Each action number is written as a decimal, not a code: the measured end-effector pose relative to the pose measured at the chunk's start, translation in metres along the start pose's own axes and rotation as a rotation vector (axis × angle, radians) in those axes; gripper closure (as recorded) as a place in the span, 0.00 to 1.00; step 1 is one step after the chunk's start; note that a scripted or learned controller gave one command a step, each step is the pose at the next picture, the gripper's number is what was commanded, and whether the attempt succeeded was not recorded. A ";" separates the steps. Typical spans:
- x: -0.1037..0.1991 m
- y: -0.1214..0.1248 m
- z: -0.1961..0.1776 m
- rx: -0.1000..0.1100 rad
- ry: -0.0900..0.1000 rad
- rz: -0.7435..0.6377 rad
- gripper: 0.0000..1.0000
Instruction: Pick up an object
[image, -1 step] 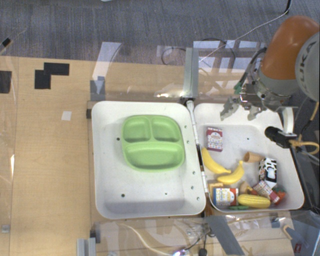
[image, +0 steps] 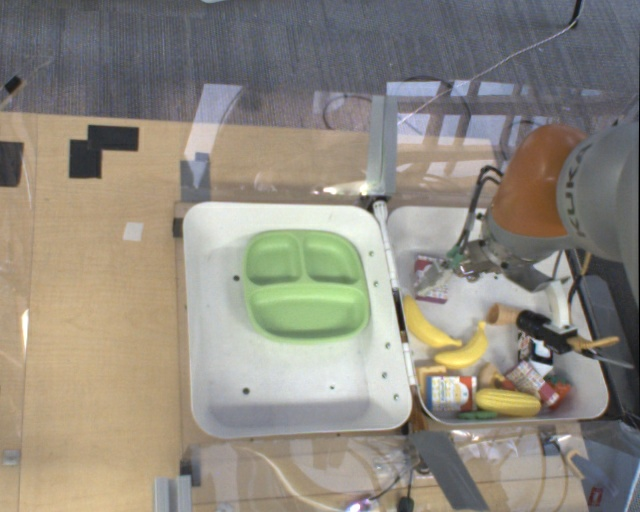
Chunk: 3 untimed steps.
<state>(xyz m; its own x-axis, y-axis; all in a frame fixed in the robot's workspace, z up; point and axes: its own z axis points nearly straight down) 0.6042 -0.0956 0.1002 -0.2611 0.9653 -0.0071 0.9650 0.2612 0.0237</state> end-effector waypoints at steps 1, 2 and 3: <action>-0.021 -0.004 -0.018 0.017 0.005 0.064 0.00; 0.001 0.002 0.001 -0.003 -0.005 0.034 0.00; -0.007 0.051 0.002 -0.002 -0.001 0.184 0.00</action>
<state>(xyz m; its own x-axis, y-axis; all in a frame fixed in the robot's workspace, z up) 0.6558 -0.0893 0.0995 -0.0804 0.9968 -0.0033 0.9964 0.0805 0.0264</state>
